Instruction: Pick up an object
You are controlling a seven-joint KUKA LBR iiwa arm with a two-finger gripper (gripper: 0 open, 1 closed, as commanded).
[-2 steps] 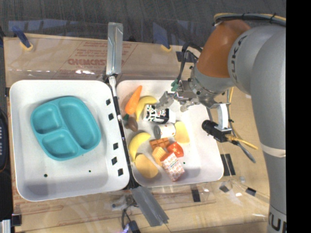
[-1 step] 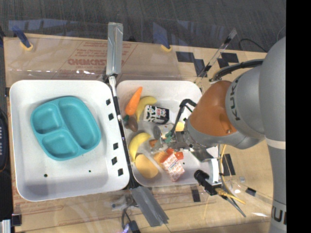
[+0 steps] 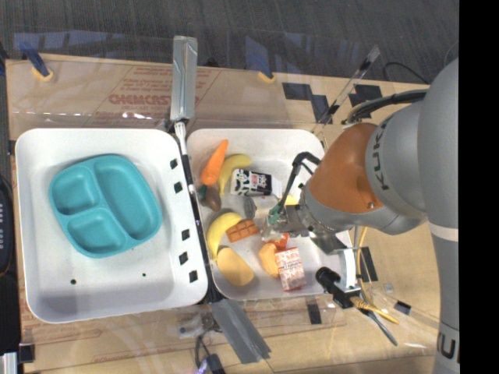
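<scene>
Your right white shallow plastic bin (image 3: 308,142) holds smooth toy food: a tapered orange carrot (image 3: 214,163), two curved yellow bananas (image 3: 231,167), and a small boxy black-and-white milk carton (image 3: 252,182). The left bin carries a glossy teal three-compartment tray (image 3: 105,203). Your end effector (image 3: 277,218) sits low among the food beside the lower banana, and you cannot tell its opening.

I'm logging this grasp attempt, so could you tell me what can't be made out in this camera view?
- Gripper: finger state and any contact, hidden by the arm's wrist and blur.
- Right bin: its right side, covered by the arm.
- Small dark item by the carrot: too small to identify.
</scene>
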